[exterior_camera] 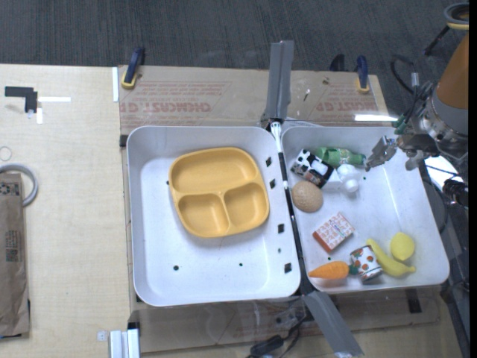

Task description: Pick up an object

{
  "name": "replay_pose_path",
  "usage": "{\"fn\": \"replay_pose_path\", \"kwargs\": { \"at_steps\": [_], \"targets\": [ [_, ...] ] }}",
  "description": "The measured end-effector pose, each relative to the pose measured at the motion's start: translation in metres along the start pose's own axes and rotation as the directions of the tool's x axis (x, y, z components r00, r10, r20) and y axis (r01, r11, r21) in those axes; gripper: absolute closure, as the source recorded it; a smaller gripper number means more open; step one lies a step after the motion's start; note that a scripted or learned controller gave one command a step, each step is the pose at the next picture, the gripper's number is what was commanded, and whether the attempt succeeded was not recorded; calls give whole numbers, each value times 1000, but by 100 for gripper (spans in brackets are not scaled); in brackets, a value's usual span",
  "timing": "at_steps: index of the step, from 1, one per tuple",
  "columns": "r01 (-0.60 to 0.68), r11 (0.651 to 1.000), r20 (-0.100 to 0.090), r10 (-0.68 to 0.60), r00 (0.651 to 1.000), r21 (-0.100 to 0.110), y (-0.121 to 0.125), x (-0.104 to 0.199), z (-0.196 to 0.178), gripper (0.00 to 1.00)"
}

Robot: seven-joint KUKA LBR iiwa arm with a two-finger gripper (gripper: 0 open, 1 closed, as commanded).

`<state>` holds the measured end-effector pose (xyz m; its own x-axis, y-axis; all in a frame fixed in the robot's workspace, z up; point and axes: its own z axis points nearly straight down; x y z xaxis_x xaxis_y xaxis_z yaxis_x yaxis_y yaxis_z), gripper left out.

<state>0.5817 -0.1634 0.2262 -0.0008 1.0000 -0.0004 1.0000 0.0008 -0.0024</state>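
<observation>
I am looking down at two shallow white plastic bins sitting side by side on brown cardboard. The left bin [149, 274] is holding a smooth yellow plastic plate [218, 191] with three dips in it, lying flat near the middle.

The right bin [417, 200] is holding a bunch of little toys. A small black and white cow toy [311, 167] is lying near the top left, and a shiny green bottle-shaped thing [337, 155] is lying just beside it. A round white ball [348, 179] is sitting just below the green thing. A tan egg-shaped lump [306, 197] with a rough look is resting below the cow. A flat red and white box [332, 232] is lying tilted near the middle. At the bottom, a pointy orange carrot toy [329, 271] is lying next to a little can with a printed label [364, 262]. A curved yellow banana toy [391, 260] is touching the can, and a round yellow lemon toy [403, 245] is sitting just beside the banana.

The arm is reaching in from the right, and its metal gripper [381, 152] is hanging over the top right part of the right bin, near the green thing but apart from it. I am seeing nothing between its fingers, and I cannot tell if they are spread or pinched together.
</observation>
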Motion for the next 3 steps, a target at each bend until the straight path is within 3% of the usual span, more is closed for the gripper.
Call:
{"fn": "replay_pose_path", "kwargs": {
  "at_steps": [1,2,3],
  "targets": [
    [58,998,0,-58,998,-2,11,32,134,0],
    [95,995,10,-95,995,42,29,45,136,0],
    [221,971,6,-223,975,88,54,33,140,0]
  ]
}}
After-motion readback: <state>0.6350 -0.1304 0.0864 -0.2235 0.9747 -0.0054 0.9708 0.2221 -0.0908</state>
